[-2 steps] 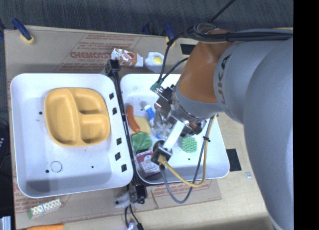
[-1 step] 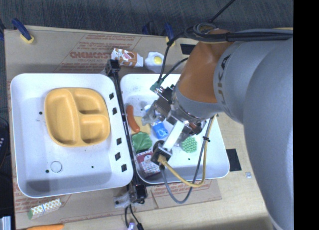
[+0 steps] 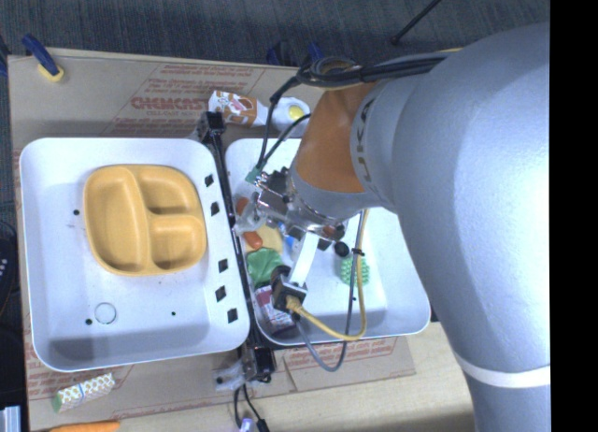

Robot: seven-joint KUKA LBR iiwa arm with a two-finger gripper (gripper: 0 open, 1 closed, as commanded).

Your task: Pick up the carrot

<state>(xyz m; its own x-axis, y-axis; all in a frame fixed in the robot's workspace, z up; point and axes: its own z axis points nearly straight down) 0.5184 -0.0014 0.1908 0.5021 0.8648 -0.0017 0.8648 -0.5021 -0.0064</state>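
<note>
- Step: we read this as the grasp attempt. The pincer [image 3: 271, 217] is down low in the right bin [image 3: 404, 310], at its left end, with the wrist and arm covering most of that bin.
- Pincer state: we cannot tell how wide it is, or whether it has anything. The wrist body hides the working end from above.
- Carrot [image 3: 242, 205]: our best guess is the small orange bit just left of the pincer, tight against the bin's left wall. It's mostly hidden, so the ID is tentative. Touching or apart, we can't say.
- Clutter: a green item [image 3: 264, 263] sits just below the pincer in view, and a ribbed green piece [image 3: 357, 273] lies further off to its right.
- The left bin [image 3: 56, 327], with the yellow divided tray [image 3: 140, 220], is well left of the pincer and not involved.
- Next move: we'd call for a confirmed closure on the orange piece only, then a straight lift clear of the wall.
- Risks: the wall blocks one side of the grasp, and the green neighbour could get caught instead.
</note>
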